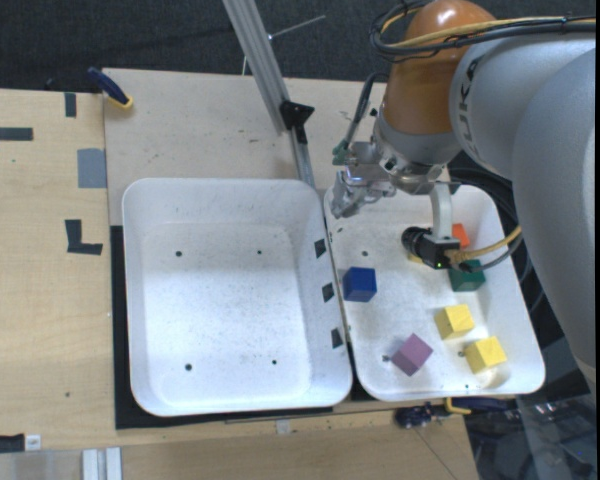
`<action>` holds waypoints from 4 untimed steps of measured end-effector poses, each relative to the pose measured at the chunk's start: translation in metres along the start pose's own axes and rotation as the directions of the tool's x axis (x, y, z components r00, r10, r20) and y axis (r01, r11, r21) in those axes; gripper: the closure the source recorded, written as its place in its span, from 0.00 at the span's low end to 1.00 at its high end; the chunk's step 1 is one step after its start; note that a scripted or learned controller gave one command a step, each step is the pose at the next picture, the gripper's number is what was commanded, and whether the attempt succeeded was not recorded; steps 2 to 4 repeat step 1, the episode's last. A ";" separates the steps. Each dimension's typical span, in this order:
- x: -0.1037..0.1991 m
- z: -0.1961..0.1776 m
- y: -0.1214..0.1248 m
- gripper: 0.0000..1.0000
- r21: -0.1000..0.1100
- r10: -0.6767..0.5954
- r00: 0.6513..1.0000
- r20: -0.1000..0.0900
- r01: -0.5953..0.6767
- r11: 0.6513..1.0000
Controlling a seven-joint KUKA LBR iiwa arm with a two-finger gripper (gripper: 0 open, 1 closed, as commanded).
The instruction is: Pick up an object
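My gripper (348, 198) hangs over the far left corner of the right bin (510, 368), close to the wall shared with the left bin. Nothing shows in its grasp. A blue cube (359, 284) lies just in front of the gripper, nearer the camera. A purple cube (412, 354) sits toward the bin's front. Two yellow cubes (456, 320) (486, 353) lie at the front right. A green block (468, 277) and a small orange piece (459, 234) sit at the right side, partly hidden by the wrist hardware.
The left bin (145, 268) stands beside the right one. A slanted metal pole (265, 63) rises behind the bins, ending near the gripper. A blue and yellow clamp (110, 88) lies on the bench at the far left.
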State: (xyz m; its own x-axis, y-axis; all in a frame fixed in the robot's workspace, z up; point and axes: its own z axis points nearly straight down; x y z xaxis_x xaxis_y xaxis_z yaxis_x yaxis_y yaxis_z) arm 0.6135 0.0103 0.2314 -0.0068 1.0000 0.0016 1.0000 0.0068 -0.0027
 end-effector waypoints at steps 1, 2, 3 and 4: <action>0.063 0.006 -0.004 1.00 0.000 -0.001 1.000 0.000 0.001 1.000; 0.063 0.006 -0.004 1.00 0.000 -0.001 1.000 0.000 0.001 1.000; 0.063 0.006 -0.004 1.00 0.000 -0.001 1.000 0.000 0.001 1.000; 0.063 0.006 -0.004 1.00 0.000 -0.001 1.000 0.000 0.001 1.000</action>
